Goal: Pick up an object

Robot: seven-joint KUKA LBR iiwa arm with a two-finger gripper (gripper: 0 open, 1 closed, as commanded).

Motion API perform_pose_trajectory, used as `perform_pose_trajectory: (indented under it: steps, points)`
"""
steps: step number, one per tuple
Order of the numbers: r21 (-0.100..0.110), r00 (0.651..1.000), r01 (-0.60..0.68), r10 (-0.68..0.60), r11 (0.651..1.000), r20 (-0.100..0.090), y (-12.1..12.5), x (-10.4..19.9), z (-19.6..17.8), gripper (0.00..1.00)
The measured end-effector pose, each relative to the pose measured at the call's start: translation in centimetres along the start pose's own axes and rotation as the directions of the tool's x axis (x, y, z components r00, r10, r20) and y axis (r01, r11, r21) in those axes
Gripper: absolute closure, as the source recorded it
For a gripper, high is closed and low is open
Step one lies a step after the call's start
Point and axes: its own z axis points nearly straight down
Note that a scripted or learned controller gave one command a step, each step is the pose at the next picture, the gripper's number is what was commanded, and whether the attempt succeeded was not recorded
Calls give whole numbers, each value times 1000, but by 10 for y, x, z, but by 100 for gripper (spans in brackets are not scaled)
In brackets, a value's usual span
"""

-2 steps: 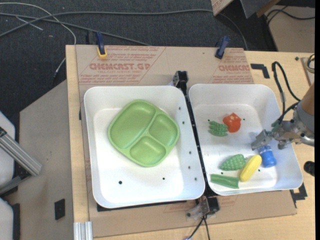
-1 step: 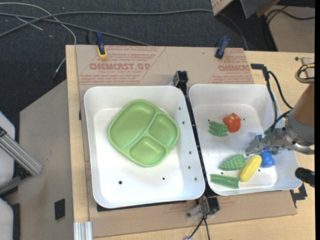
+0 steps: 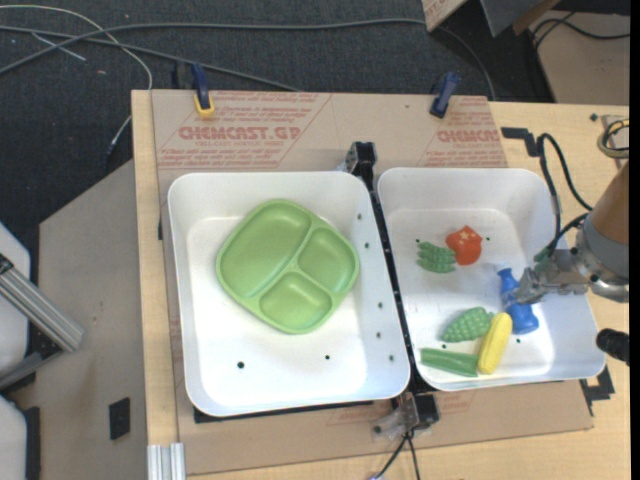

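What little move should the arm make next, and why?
Probably a short drop straight down onto the blue toy. The end effector sits right over it in the right bin, near the yellow corn, and nothing shows between its fingers yet.

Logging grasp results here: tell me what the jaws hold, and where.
Cannot be told: the gripper sits at the blue object in the right bin.

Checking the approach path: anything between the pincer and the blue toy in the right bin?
Nothing visible. The pincer sits right at the blue toy, by the right bin's right wall. The yellow corn lies just beside the toy, on its lower left, not between them.
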Motion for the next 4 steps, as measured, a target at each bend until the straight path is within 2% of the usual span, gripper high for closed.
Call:
perform_pose_trajectory:
  steps: [2,4]
  points:
    - [-2,1000,2,-2,1000,2,-3,0,-87,100]
    - [5,1000,7,-7,1000,-4,25,108,-74,100]
